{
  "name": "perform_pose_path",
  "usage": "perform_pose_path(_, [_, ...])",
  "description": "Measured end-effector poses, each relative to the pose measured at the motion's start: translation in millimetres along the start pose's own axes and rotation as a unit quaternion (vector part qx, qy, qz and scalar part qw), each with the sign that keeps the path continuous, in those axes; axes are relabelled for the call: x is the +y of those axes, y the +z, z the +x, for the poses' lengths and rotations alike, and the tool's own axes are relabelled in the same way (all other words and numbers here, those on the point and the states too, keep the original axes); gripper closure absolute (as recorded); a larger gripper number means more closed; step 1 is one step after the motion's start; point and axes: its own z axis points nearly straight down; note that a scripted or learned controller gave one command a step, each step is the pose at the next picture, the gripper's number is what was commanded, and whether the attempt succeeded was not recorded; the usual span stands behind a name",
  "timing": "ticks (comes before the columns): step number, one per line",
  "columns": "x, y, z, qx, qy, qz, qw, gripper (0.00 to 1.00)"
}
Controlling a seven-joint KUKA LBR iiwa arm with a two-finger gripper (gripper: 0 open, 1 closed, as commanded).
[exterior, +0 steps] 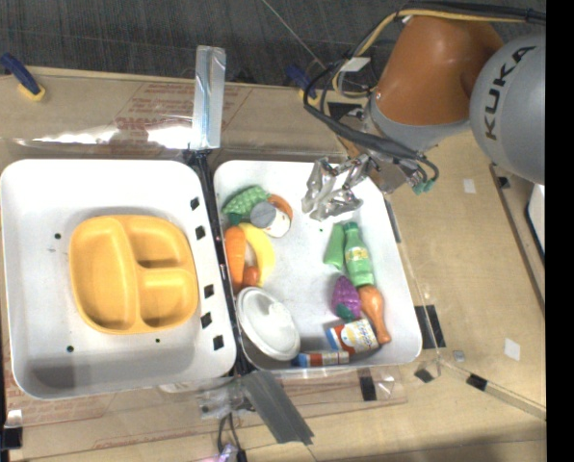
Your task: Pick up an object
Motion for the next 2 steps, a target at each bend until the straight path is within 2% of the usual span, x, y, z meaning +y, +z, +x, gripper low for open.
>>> perform_pose_path(1, [-55.2,-75.8,-11.9,-0.003,0.049,0.004,0.9988,1.0])
perform_pose_path(2, [20.5,16.6,-34.7,0.001,-0.086,-0.001,0.9963,1.0])
